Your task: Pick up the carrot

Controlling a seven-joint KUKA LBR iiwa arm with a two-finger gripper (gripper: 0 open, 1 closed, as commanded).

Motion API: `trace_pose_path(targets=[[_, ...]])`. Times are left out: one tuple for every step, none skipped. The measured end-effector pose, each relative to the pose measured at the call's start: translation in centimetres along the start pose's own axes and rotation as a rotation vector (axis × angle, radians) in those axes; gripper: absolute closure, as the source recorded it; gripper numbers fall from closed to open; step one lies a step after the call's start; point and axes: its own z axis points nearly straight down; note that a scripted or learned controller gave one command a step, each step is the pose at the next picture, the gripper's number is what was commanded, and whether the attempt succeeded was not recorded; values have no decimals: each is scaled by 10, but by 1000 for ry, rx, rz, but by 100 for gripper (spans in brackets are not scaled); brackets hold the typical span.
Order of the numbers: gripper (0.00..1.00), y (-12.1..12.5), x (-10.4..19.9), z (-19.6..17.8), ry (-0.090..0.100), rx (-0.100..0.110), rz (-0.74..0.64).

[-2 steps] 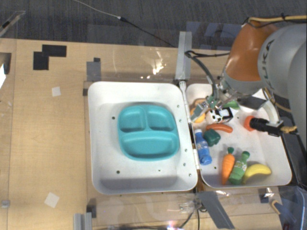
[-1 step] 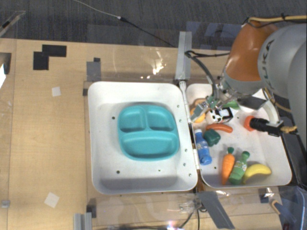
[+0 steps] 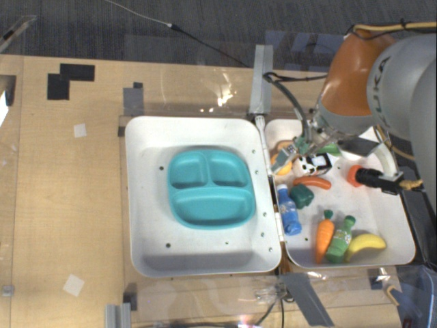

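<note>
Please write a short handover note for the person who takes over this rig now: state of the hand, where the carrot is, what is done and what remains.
Hand: low over the back left part of the right bin, among the small toys there. Whether it is open or shut cannot be judged, and no object is seen in it.
Carrot: lies in the front part of the right bin, green top pointing to the back, close beside a green bottle and near a banana.
Done: nothing yet; the carrot is not picked up.
Left: bring the hand forward to the carrot, grasp it, lift it.
</note>
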Motion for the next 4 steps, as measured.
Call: trace_pose_path(targets=[[0,12,-24,1,0,1,55],[0,4,-12,1,1,3,86],[0,-98,28,0,2,4,79],[0,-137,-11,96,-9,-5,-88]])
